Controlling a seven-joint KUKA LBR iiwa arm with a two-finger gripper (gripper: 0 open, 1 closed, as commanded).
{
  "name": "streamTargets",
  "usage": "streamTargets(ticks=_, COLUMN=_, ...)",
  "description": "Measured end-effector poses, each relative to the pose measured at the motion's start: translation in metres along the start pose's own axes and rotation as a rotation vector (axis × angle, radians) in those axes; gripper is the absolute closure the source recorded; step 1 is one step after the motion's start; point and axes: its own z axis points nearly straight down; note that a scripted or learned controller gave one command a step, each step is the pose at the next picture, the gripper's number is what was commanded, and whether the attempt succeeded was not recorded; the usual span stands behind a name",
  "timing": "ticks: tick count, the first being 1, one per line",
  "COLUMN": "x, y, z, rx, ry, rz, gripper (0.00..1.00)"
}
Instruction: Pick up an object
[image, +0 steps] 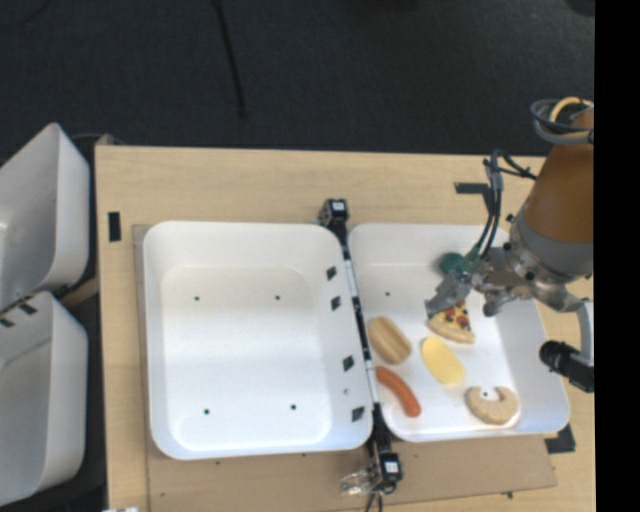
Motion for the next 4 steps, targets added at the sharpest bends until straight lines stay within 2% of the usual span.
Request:
streamTargets(ticks=1, x=-0.066, y=0.069, z=-0.059, rx=-0.01, ry=-0.006, rz=0.004, gripper=0.0)
streamTargets(ticks=2, x=-0.064, y=0.045, z=0.162, rx=0.011, ry=0.001, rz=0.003, gripper=0.0)
streamTargets(ticks=3, x=-0.114, y=0.021, z=0.175, rx=0.004, ry=-0.002, rz=0.007, gripper=0.0)
streamTargets(ticks=4, x=-0.067, y=0.109, z=0.173, rx=-0.006, ry=0.0, rz=-0.006, gripper=0.0)
